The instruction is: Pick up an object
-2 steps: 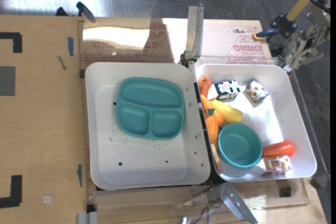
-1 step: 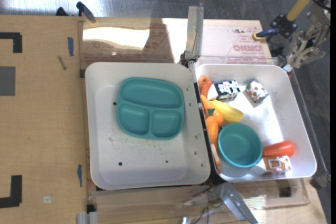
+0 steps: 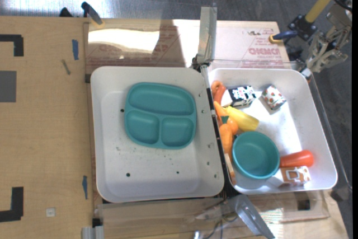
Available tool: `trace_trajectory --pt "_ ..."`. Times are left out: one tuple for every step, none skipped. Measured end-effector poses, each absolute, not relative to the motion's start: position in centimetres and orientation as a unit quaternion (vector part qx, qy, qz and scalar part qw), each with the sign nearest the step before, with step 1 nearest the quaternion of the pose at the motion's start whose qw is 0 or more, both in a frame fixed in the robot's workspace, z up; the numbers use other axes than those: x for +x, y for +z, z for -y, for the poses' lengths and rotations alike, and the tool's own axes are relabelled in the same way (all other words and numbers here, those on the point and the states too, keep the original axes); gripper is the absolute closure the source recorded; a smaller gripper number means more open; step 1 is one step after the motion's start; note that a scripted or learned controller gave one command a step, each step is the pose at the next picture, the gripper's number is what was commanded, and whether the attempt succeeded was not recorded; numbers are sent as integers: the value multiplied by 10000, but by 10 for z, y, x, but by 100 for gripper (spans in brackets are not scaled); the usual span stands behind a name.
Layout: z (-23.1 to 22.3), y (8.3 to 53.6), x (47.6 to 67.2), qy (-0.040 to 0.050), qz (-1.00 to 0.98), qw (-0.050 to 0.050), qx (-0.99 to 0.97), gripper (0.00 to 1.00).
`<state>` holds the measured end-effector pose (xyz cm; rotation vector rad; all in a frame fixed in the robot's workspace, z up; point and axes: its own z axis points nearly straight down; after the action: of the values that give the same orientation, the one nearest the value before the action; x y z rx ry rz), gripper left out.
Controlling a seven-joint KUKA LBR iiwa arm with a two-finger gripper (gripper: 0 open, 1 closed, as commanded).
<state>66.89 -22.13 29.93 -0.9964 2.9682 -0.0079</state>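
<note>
Your pincer (image 3: 323, 56) hangs beyond the right white bin's (image 3: 320, 120) far corner, grip state unclear, the round teal bowl (image 3: 255, 155) well below-left.

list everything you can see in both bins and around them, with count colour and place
left bin: 1, white, left of the pair
divided plate: 1, teal, in left bin
right bin: 1, white, right of the pair
bowl: 1, teal, right bin, near side
banana: 1, yellow, right bin
carrots: several, orange, along right bin's left wall
small cartons: about three, white with print, right bin
cardboard sheet: 1, brown, left of bins
claw: 1, pale metal, beyond right bin's far right corner
</note>
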Motion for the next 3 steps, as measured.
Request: trace_trajectory --pt "221 288 669 -11 -9245 33 -3812 100" --pt "221 273 668 -2 -8851 26 -4653 100" --pt "222 304 669 -33 -8486 55 -5290 100"
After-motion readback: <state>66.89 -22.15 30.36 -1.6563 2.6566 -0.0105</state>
